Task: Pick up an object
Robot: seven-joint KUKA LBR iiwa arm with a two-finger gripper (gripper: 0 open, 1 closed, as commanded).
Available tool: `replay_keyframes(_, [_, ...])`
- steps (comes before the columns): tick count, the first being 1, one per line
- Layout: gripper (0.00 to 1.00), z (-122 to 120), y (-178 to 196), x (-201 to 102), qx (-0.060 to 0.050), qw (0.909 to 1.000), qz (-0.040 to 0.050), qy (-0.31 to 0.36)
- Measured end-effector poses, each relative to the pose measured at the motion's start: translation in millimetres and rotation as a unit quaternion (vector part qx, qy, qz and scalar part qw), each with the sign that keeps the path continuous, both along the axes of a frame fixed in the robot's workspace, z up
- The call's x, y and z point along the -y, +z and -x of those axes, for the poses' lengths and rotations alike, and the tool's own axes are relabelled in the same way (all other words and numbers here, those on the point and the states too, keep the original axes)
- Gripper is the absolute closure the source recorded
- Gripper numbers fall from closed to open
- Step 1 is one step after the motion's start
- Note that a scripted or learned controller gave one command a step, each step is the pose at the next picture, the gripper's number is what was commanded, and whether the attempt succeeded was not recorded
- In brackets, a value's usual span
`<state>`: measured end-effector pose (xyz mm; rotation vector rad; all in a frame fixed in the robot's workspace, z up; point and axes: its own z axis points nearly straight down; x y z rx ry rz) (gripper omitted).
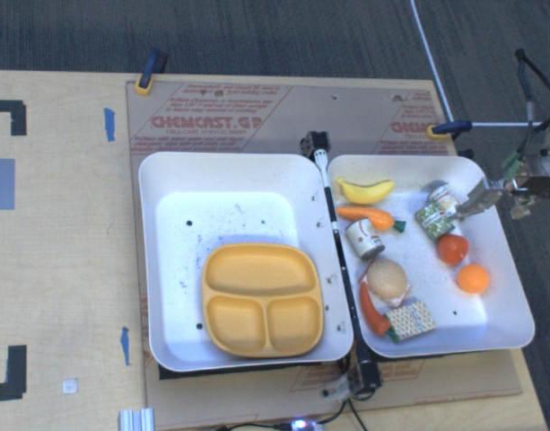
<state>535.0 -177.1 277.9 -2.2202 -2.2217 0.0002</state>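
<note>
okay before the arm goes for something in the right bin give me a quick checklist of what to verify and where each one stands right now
1. Objects present in the right bin: ok; banana, carrot, small can, tomato, orange.
2. Gripper over the right bin: ok, at its upper right, beside the green packet.
3. Gripper holding nothing: cannot tell.
4. An isolated target: ok; the orange lies apart from its neighbours.
5. Left bin contents out of the way: ok; the yellow tray lies there.

Yellow banana [365, 189], orange divided tray [262, 296]
</note>
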Motion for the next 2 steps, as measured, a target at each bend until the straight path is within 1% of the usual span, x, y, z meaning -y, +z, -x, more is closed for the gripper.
replay_keyframes(1, [0.00, -4, -95, 47, 0.000, 1.0000, 0.0003, -0.001])
replay_keyframes(2, [0.00, -50, -192, 23, 0.001, 1.0000, 0.0002, 0.000])
